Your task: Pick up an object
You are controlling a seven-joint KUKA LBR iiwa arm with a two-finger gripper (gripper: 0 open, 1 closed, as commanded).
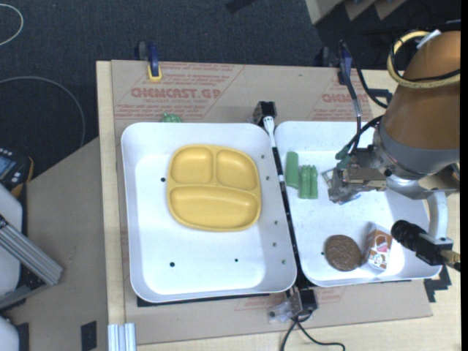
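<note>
A KUKA iiwa arm (428,115), grey with an orange band, reaches in from the right over two white bins on a brown-faced board (117,284). The board carries the red stencilled mark "CHEMCAST GP", which reads clearly above the left bin (131,196). The mark repeats above the right bin (322,141), where it is partly covered. A blue clamp (153,58) grips the board's far edge.

The gripper (341,189) sits low over the middle of the right bin. Whether it is clenched or released cannot be told from this angle, and nothing can be seen held in it.

Just beside it, toward the bin's left wall, lies a green plastic object (303,178). It is ridged, with a narrow strip alongside a wider block. Near the bin's front edge rests a round brown disc (343,253) with a dark speckled face. Touching or nearly touching its right side is a small snack packet (379,250) printed in white, red and brown, its lettering too small to read.

The left bin holds a yellow divided plate (214,187) with three compartments, lying flat toward the far side.
</note>
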